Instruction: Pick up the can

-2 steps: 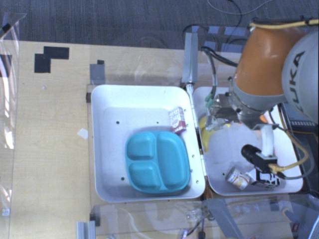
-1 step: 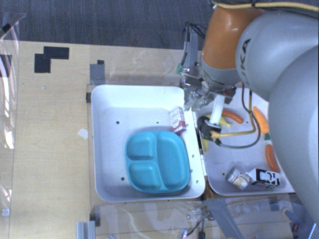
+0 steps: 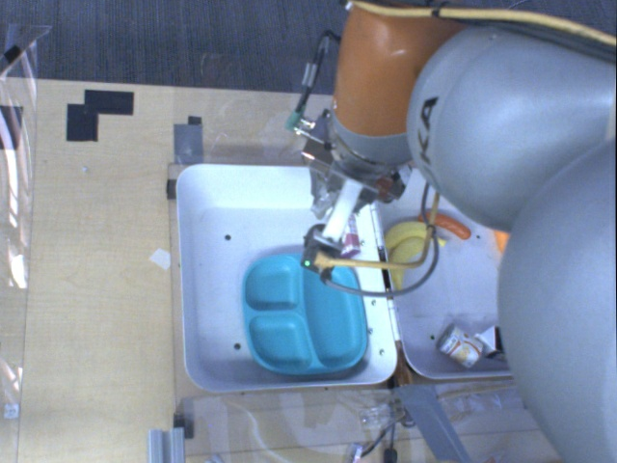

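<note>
Camera view looks down on two white bins on the desk (image 3: 96, 258). The grey arm (image 3: 501, 114) comes in from the right side of the view. Its jaws hang low over the left bin (image 3: 207, 258), close to the wall between the two bins. I cannot tell if the jaws are wide or narrow. A big blue tray (image 3: 304, 321) lies in the left bin, and its top right corner is right by the jaws. A small pink and red thing (image 3: 350, 243) is just beside the jaws, on their right in the view. It is too small to tell what it is. The can (image 3: 461, 343) is well apart from the jaws, down and to the right of them in the view. It lies on its side in the right bin (image 3: 429, 312) and looks dented. A yellow thing (image 3: 409, 242) sits in the right bin too, near the jaws, just across the wall from them. An orange thing (image 3: 453, 228) lies just past the yellow one, farther from the jaws.
</note>
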`<state>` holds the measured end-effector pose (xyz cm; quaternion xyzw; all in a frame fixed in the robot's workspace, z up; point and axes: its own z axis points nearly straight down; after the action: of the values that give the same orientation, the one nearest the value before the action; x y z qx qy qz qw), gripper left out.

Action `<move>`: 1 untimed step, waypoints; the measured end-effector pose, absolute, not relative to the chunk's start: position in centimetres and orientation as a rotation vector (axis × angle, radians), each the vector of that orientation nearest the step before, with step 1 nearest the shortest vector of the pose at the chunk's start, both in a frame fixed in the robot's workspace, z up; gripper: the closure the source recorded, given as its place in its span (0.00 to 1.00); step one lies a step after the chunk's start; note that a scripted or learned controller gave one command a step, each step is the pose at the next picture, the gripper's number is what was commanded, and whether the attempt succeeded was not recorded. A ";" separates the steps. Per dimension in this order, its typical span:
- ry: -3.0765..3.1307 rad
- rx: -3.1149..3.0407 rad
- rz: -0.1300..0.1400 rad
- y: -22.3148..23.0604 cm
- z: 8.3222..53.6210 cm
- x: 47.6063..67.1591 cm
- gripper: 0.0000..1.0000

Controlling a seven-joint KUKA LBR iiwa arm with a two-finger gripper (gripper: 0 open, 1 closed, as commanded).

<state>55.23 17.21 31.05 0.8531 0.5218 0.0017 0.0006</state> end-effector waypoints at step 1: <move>2.293 2.146 0.006 23.5 31.6 48.7 1.00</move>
<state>48.72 23.55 31.58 0.6834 0.7301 0.0021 0.0006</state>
